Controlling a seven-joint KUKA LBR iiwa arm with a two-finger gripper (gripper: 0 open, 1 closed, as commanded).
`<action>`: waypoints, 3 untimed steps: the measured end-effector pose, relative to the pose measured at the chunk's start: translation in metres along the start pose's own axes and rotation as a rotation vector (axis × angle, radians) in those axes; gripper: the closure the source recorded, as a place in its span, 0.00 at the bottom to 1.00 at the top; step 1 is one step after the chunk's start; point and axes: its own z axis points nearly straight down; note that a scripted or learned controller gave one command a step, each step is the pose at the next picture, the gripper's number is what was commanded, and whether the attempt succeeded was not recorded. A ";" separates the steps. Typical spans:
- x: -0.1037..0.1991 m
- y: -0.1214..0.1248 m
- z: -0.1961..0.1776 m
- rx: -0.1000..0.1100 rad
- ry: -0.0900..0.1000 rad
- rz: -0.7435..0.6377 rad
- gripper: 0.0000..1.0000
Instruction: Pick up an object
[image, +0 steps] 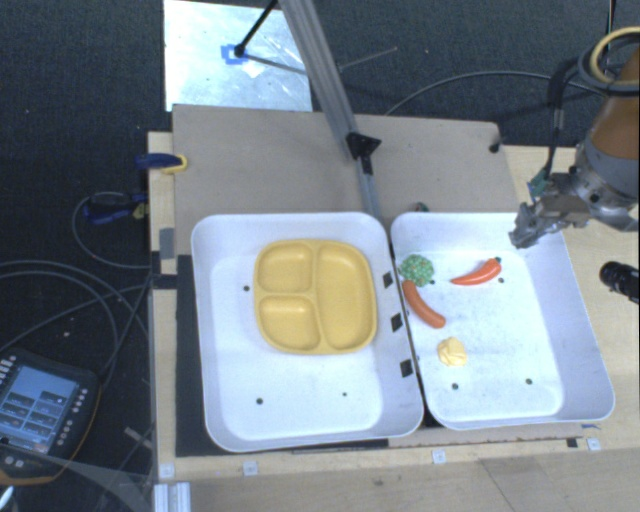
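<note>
- Objects for picking lie in the right bin (575, 300); none of them carries a label or writing that can be read.
- Nearest is a small pale yellow piece (452, 351), close to the bin's left wall and toward its front edge.
- Behind it lies an orange carrot (424, 304), slanting along the left wall, its upper end touching a green broccoli-like piece (417, 268).
- A red chilli pepper (476, 272) lies further in, right of the green piece and apart from it, toward the bin's far edge.
- In the left bin (220, 350) sits a yellow divided plate (314, 296) with three compartments, roughly in the middle of the bin's far half.
- At the front left, off the bench, rests a handheld control pad (32, 398) with a lit screen; its text is too small to read.
- The gripper (527, 232) hangs over the right bin's far right area, just right of the chilli pepper; nothing is visible between its fingers, and whether they are apart or together cannot be told.
</note>
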 end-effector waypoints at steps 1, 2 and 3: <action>0.055 0.010 0.017 0.003 0.001 0.000 1.00; 0.111 0.024 0.013 0.000 0.001 -0.001 1.00; 0.161 0.039 0.033 0.002 0.001 0.000 1.00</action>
